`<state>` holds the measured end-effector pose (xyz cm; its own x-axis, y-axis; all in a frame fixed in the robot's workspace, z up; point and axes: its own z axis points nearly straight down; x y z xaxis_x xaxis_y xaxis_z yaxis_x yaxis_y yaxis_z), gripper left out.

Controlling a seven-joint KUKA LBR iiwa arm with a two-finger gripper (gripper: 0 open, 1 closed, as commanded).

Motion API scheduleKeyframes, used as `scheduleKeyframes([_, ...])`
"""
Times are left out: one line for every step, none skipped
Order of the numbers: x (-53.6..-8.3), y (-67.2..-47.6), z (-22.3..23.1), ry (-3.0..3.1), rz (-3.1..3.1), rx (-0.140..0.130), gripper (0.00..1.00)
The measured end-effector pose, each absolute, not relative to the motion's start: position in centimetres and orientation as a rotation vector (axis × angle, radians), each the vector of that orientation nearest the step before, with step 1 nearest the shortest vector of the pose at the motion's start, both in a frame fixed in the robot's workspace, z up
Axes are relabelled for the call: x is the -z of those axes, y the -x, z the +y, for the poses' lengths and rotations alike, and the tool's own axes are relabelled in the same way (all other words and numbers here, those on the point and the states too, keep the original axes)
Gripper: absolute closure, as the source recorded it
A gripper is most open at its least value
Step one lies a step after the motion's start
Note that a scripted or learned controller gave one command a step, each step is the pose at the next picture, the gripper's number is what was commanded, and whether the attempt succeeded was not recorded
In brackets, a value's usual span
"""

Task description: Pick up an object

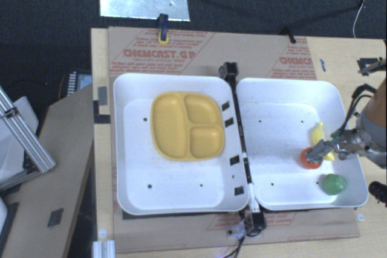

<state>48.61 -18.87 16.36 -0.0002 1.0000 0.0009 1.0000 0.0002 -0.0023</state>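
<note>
Jaws (318, 151) over orange ball (309, 159) near right bin's (284, 96) far edge

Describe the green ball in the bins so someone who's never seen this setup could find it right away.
Start at the right-hand white bin of the two. Look to its near right corner, where three small things cluster close to the arm's hand. The green ball lies nearest the front rim; it is round and green, while the neighbours just behind it are a red-orange piece and a yellow piece.

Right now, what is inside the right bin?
The right bin holds an orange ball, a green ball and a yellow piece; the tool covers part of them.
</note>
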Motion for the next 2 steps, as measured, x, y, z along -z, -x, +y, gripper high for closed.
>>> scheduleKeyframes([-11.5,-49.4,-18.2,2.219,-2.220,-0.001,0.00])
scheduleKeyframes([-12.8,-49.5,-18.3,2.224,-2.223,0.002,1.00])
